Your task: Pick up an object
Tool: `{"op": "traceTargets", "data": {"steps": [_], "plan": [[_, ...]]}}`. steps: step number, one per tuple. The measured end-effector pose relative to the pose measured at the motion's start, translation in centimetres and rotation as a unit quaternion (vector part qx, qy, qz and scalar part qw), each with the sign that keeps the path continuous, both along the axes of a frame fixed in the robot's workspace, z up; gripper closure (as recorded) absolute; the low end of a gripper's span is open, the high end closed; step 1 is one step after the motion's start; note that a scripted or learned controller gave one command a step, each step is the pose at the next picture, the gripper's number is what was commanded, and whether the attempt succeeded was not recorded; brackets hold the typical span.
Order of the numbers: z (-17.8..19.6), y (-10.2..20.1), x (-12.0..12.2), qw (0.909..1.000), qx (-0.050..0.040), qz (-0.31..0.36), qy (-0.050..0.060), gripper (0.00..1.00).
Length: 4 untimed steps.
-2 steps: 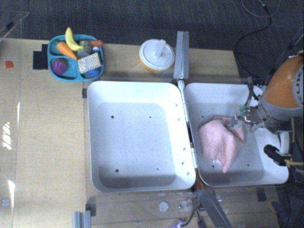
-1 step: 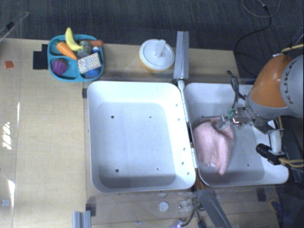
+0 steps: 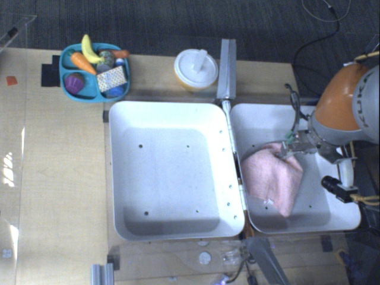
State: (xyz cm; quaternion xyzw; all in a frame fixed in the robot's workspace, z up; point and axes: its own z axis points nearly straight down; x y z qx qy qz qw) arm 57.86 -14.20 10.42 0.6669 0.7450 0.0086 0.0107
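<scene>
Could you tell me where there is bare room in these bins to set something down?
The left bin offers bare floor from wall to wall. In the right bin, the pink cloth covers the middle and the end effector sits at its upper edge, so only the strip along the far wall and the near right corner are free.

You're looking at a robotics lab or test cell, not a home or shop. Evidence: a pale wood-grain counter [image 3: 53, 177] carries two shallow white bins, the left bin [image 3: 169, 168] and right bin [image 3: 309, 218], set side by side like fixed stations. A grey metal bracket [image 3: 225, 70] stands at the seam between them. A grey-and-orange industrial arm [image 3: 347, 105] reaches in from the right. A loose cable [image 3: 323, 8] loops over dark carpet [image 3: 178, 10] behind the counter. A blue tray of toy food [image 3: 95, 71] and a lidded white-and-yellow container [image 3: 196, 69] sit at the back edge, stock-like props. Clear panels glint at the left edge.
</scene>
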Motion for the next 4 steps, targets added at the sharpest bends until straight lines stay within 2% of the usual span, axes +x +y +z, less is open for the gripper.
{"op": "traceTargets", "data": {"steps": [1,2,3,4], "plan": [[0.0,0.0,0.0,1.0000,-0.0001,0.000,0.000,0.00],[-1.2,1.0,0.3,0.9984,-0.0024,0.056,0.005,0.00],[0.0,1.2,0.6,0.9984,-0.0018,0.057,0.001,1.00],[12.0,3.9,1.0,0.9915,-0.0024,0.130,0.008,1.00]]}}
